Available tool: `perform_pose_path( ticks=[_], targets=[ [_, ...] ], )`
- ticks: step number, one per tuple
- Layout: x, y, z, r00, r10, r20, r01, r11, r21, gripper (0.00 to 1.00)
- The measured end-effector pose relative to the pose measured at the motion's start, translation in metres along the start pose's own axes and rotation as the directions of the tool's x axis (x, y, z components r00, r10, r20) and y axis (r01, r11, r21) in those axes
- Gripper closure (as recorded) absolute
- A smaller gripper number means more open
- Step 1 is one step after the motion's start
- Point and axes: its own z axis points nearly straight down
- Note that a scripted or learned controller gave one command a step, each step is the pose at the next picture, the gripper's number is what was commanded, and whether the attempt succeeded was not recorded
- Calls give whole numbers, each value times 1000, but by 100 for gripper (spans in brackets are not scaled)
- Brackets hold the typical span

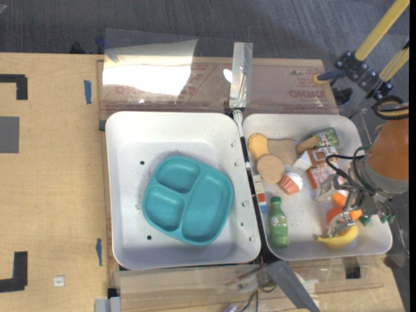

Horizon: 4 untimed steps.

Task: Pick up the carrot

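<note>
The carrot [336,199] shows as a small orange piece in the right bin [305,242], near its right wall, partly covered by the gripper's cables and body. My gripper [349,217] hangs low over that spot, right against the carrot and just above a yellow banana [338,240]. Another bit of orange shows at the gripper's tip; I cannot tell whether it is the carrot. The arm's orange band [393,151] sits above at the right edge.
The right bin also holds a green bottle [278,221], two round tan pieces [270,168], a red-and-white item [290,184], a red carton [320,173] and a brown-green bottle [318,140]. A teal divided plate [188,200] lies in the left bin [123,142].
</note>
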Motion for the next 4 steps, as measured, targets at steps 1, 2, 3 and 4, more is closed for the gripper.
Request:
perform_pose_path(
  ticks=[1,2,3,4],
  targets=[
    [-5,1,-14,1000,-3,13,3,1000,4,100],
    [-53,35,-81,990,138,1,-138,990,-1,100],
    [-99,-30,-17,996,86,3,-86,996,1,100],
    [-96,-32,-14,996,88,-7,-88,996,1,0]
  ],
)
